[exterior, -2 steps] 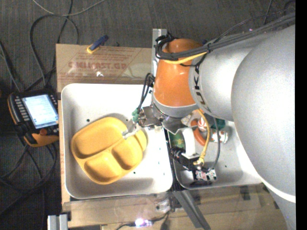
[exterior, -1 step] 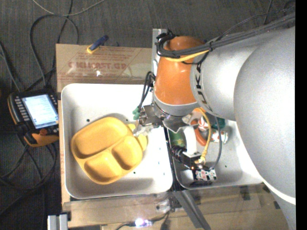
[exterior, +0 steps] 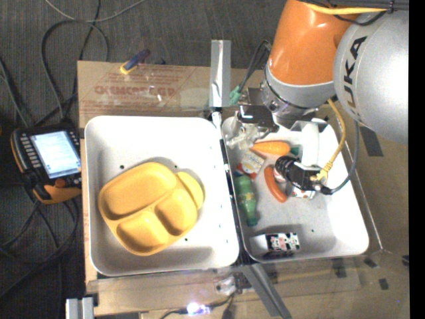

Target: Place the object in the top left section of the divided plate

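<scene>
The yellow plastic divided plate [exterior: 133,193] lies tilted in the left shallow white bin [exterior: 106,138], all three of its sections bare, the top left one included. The loose things are all in the right white bin [exterior: 332,224]: an orange carrot-shaped toy [exterior: 272,148], a red-orange elongated piece [exterior: 275,186] just below it, a green plastic bottle [exterior: 247,201] along the bin's left wall, and a small black box with a white label [exterior: 283,242] near the front wall. The grey and orange arm [exterior: 312,45] covers the bin's far end. Its jaws are low over the far left corner, among pale clutter that is hard to make out, so I cannot tell whether they are released or clenched. A cardboard sheet [exterior: 146,95] lies on the surface behind the left bin.
</scene>
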`<state>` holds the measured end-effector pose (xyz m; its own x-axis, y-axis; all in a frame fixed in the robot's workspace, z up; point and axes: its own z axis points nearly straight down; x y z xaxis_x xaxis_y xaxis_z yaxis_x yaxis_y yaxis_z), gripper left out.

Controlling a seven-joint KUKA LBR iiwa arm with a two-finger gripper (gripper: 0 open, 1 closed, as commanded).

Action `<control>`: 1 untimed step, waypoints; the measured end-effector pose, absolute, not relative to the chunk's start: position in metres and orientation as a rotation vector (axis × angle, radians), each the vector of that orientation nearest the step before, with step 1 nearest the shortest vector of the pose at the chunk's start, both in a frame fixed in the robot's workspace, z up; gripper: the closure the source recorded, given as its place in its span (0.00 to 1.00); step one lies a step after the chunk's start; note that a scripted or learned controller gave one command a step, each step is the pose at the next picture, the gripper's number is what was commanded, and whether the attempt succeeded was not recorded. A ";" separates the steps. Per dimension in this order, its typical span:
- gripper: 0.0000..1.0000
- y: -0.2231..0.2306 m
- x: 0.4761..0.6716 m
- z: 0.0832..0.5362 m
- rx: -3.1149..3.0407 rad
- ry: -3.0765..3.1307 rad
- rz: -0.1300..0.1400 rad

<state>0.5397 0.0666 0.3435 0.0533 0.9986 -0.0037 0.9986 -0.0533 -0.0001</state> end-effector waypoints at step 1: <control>1.00 -0.011 0.483 0.228 1.922 2.488 -0.006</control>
<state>0.4827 -0.0109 0.2277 -0.2525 0.9676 0.0001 0.9676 0.2525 -0.0046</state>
